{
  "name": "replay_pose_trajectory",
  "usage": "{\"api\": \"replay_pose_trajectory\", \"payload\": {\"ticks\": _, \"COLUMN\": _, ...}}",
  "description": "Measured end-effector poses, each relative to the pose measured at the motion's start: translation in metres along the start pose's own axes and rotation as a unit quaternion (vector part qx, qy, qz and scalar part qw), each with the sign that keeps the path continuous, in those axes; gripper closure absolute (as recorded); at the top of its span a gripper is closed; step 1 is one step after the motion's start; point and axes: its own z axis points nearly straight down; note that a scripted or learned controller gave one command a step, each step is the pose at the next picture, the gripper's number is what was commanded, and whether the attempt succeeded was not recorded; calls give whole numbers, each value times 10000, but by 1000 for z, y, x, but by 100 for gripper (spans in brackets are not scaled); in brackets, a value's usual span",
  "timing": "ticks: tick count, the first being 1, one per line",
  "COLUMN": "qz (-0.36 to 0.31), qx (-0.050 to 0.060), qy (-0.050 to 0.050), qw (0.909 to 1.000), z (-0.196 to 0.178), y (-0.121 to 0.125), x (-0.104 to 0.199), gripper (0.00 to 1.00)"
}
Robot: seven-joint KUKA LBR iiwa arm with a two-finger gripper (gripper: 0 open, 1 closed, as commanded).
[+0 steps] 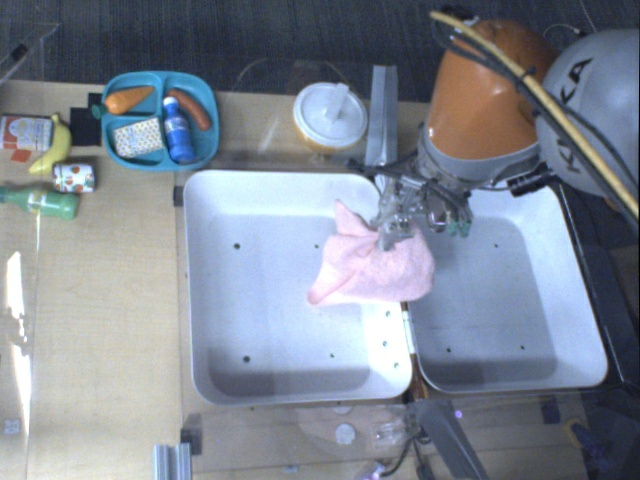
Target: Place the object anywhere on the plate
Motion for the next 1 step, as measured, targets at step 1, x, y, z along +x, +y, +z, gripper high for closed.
{"api": "replay_pose_trajectory", "payload": {"ticks": 1, "qz": -5, "qx": 1, "qy": 3, "qw": 10000, "z": 1, "y": 56, "x": 17, "gripper": 100}}
